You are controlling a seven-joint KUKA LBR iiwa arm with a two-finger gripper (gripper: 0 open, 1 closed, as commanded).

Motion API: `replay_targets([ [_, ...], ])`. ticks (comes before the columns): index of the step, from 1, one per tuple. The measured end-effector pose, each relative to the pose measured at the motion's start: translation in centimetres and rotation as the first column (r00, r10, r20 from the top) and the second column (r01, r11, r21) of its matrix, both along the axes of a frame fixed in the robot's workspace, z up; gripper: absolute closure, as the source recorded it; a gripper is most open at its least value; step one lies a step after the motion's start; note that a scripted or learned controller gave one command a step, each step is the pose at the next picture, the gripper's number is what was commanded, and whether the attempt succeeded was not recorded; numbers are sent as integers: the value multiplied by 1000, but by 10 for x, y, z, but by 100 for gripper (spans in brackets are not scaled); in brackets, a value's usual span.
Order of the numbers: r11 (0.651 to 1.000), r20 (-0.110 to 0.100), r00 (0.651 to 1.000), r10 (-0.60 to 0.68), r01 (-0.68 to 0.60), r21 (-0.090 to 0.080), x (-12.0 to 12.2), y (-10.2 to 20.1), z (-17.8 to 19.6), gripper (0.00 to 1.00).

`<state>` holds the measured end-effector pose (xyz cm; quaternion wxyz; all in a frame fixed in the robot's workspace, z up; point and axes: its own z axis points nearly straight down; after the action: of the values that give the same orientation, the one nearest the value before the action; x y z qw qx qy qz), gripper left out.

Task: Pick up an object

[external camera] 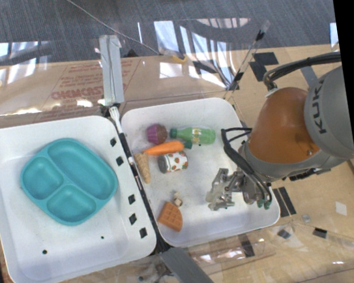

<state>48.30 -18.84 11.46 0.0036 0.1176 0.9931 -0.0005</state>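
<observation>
The gripper (pixel 219 197) hangs open and empty by the right bin's (pixel 185 110) near edge; the orange carrot (pixel 163 149) looks light, rigid, best pinched midway.

Left bin (pixel 23 259): teal divided plate (pixel 69 180), tilted. Right bin (pixel 204 232): purple fruit (pixel 157 133) at 12 o'clock, green bottle (pixel 193 136) just beside it toward 3, carrot (pixel 164 148) below them, small can (pixel 173 162) under carrot, waffle piece (pixel 170 216) at 7. Tool (pixel 219 196) low over bin floor at 4 o'clock, apart from all items.
</observation>
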Motion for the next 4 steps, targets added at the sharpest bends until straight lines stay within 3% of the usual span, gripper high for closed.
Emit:
replay_targets([
  [1,983,0,983,186,-186,-3,28,-22,-20,100],
  [2,862,-6,862,507,-507,4,45,46,-23,100],
  [3,621,-5,621,784,-784,0,85,-2,-22,100],
  [4,294,-5,294,956,-956,-2,143,-20,-21,100],
])
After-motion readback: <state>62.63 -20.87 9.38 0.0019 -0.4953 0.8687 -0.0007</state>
